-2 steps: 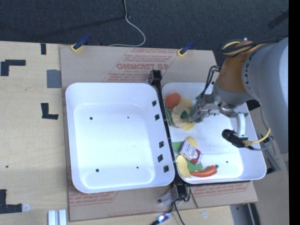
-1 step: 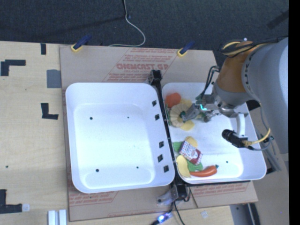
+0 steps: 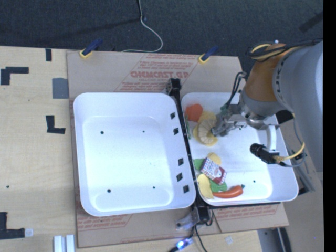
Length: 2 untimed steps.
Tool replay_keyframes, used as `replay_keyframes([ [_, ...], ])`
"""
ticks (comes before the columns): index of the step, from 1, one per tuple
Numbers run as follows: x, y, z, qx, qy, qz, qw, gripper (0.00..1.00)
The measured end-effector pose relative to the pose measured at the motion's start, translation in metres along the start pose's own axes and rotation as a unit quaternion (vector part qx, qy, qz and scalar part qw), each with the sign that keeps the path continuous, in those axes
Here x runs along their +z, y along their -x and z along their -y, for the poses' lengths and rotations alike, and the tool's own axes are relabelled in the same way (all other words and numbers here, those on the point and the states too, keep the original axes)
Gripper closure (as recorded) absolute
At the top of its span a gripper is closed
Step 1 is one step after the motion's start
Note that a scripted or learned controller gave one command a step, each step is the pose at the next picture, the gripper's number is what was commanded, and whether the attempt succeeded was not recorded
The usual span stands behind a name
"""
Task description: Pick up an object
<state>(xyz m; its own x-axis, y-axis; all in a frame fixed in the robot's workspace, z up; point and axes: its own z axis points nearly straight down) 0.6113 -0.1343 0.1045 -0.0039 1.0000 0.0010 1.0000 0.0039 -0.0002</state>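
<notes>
The right bin (image 3: 262,164) holds several small items: an orange-red ball (image 3: 194,111), a yellow banana-like piece (image 3: 206,130), a red-and-white packet (image 3: 212,169) on something green, a yellow piece (image 3: 205,185) and a red chili-shaped thing (image 3: 230,192). My gripper (image 3: 219,129) is down in this bin, right at the yellow banana-like piece, touching or just over its right side. The grey arm with its orange band (image 3: 262,80) comes in from the right above it.
The left bin (image 3: 126,151) sits beside the right one, with a black divider clamp (image 3: 178,135) between them. Both rest on a cardboard sheet (image 3: 152,72) held by blue and yellow clips. A black cable (image 3: 144,14) hangs at the back.
</notes>
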Motion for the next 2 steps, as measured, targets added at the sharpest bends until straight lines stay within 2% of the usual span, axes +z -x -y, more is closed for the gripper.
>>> replay_keyframes([
  [1,0.001,0.000,0.000,0.000,0.000,0.000,1.0000,0.00],
  [2,0.017,-0.028,0.000,0.004,0.001,0.009,0.9999,0.00],
])
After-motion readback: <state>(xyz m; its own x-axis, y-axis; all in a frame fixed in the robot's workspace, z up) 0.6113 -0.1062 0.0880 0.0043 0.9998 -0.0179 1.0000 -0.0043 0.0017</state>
